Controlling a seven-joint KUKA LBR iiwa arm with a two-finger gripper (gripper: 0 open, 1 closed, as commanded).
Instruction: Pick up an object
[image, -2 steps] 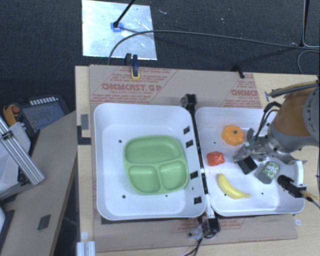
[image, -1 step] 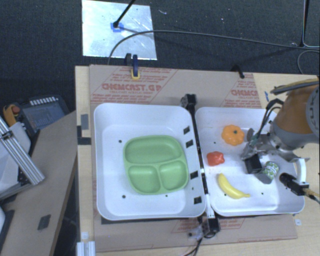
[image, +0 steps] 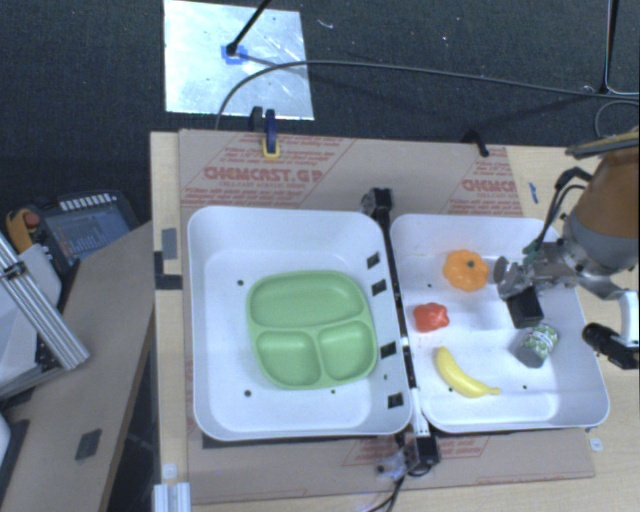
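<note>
In the right bin (image: 575, 405), an orange pumpkin-like fruit (image: 466, 270) lies at the back. A red piece (image: 431, 317) lies near the left wall, and a yellow banana (image: 464, 375) rests toward the front. A small grey-green can (image: 536, 344) sits at the right of the bin. My gripper (image: 523, 306) reaches in from the right, low over the bin. Its dark end is just above and behind the can, right of the orange fruit. Whether it touches the can is unclear.
The left bin (image: 215, 300) holds a green divided plate (image: 310, 328). A black divider with clips (image: 390, 300) runs between the bins. A pendant (image: 85, 228) and a metal rail (image: 40, 310) sit off the bench at the left.
</note>
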